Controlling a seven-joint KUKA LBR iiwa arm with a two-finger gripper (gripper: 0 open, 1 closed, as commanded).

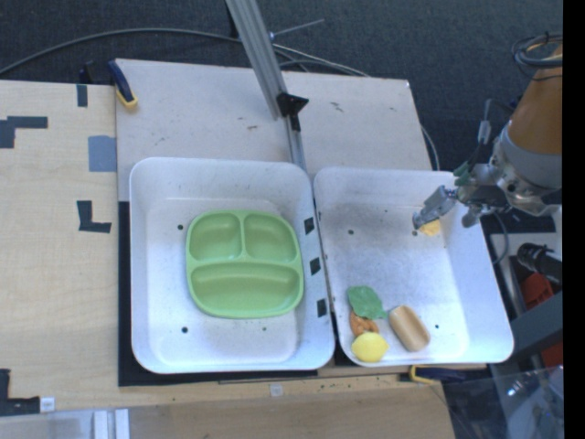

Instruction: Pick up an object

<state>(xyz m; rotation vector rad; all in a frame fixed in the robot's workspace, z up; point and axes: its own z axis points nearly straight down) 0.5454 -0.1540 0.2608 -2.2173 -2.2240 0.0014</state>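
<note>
Two white bins side by side at frame centre: green divided plate [244, 263] in the left bin [146, 245]. Pincer [431, 216] over the right bin [475, 282], upper right; opening impossible to tell. Small yellow piece [431, 230] just beneath it. Lemon [369, 347], bun [409, 326], carrot [363, 322] with green leaf [366, 300] grouped lower right.

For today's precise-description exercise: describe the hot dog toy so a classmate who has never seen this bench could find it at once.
Start at the right-hand white bin and go to its near edge, where small toy foods cluster. The hot dog is the rightmost of them, a tan bun lying tilted. Unlike the round yellow lemon and the green-leafed carrot to its left, it is elongated and brownish.
</note>
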